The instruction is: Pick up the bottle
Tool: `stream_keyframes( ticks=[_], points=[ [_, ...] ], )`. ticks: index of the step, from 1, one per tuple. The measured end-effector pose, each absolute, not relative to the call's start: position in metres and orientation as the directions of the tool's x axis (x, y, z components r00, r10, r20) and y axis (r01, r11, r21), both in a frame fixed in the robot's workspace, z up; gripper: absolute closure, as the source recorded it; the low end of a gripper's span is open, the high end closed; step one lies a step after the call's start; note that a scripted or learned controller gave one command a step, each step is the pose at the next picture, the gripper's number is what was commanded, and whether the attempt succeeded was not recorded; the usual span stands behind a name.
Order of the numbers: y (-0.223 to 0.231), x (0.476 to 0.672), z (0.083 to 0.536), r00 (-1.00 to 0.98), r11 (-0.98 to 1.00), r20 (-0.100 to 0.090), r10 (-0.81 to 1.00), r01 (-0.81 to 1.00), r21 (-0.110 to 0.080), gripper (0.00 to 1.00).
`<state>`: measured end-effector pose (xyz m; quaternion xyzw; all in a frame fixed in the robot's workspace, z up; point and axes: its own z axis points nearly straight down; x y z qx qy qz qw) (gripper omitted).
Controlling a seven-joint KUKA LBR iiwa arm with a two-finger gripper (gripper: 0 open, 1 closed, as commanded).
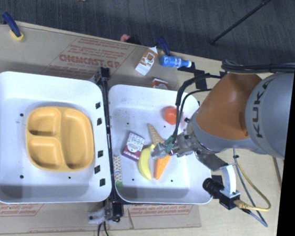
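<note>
Gripper sat low in the right bin, tips among carrot & banana; couldn't tell its state. Just beyond: cone, purple pack, orange ball. Bottle wasn't in there: lay well past the far rim on the bench, long axis running left-right, cap to the right. So the reach, I'd say, meant lifting clear, then out over the rim. Flat board there, carton just left, room tight.

From my remote station, the gripper fingertips blur against the carrot just below them; I cannot tell their spacing. The arm's bulk hides the right bin's far corner behind the hand.
</note>
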<state>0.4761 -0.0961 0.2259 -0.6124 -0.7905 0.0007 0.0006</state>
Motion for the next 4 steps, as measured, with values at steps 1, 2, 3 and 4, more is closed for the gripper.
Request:
stream_keyframes(
  ticks=[1,2,3,4],
  points=[
    [-0.171,0.476,0.205,0.172,-0.172,-0.001,0.985,0.985,-0.002,1.00],
    [-0.131,0.476,0.180,0.325,-0.325,0.001,0.946,0.946,-0.006,1.00],
    [-0.156,0.476,0.219,0.561,-0.561,-0.001,0.828,0.828,-0.004,1.00],
    [-0.133,0.476,0.188,0.711,-0.711,-0.001,0.703,0.703,-0.007,1.00]
  ],
)
